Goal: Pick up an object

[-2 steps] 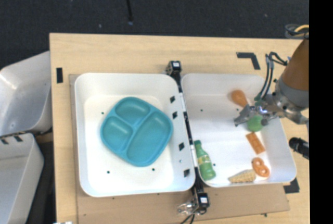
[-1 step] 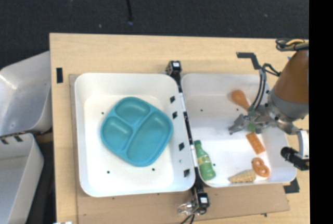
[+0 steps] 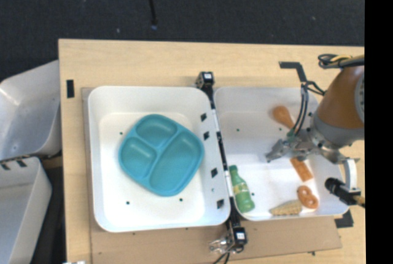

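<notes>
- Reaching in from the right, the grey arm [image 3: 344, 103] with its orange band sits above the right bin [image 3: 245, 110], wrist angled down and leftward.
- The gripper [image 3: 288, 149] hangs low over the bin floor; how far it is open cannot be told, and nothing shows in its hold.
- An elongated orange piece [image 3: 301, 169] lies just right of and below the gripper, its long axis running roughly up-down.
- A rounded orange object [image 3: 282, 114] lies above the gripper.
- A green bottle [image 3: 241, 190] lies well left and below.
- A smooth blue compartment tray [image 3: 161, 153] rests in the left bin [image 3: 101, 195].
</notes>
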Tool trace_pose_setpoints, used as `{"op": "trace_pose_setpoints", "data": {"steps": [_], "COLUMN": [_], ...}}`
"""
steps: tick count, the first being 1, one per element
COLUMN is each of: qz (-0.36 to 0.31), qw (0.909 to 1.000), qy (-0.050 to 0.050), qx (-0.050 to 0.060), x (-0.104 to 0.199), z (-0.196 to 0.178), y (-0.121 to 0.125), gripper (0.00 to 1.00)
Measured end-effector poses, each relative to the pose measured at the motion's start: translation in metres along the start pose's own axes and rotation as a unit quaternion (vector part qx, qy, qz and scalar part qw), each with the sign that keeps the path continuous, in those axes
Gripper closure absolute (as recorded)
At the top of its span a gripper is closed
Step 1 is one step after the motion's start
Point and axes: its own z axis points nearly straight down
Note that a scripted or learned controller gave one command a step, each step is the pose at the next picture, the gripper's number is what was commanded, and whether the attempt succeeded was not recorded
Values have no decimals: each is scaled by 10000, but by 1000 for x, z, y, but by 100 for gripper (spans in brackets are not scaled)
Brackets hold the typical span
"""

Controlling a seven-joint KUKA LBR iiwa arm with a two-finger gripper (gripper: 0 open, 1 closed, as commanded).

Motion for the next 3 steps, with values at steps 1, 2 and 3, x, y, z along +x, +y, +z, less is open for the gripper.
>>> {"op": "trace_pose_setpoints", "data": {"steps": [1, 2, 3], "qz": [23, 19, -35], "qw": [10000, 10000, 10000], "qy": [-18, 15, 12], "qx": [-50, -7, -22], "x": [-2, -7, 1], "z": [-14, -58, -117], "y": [2, 1, 6], "gripper": [100, 100, 100]}}
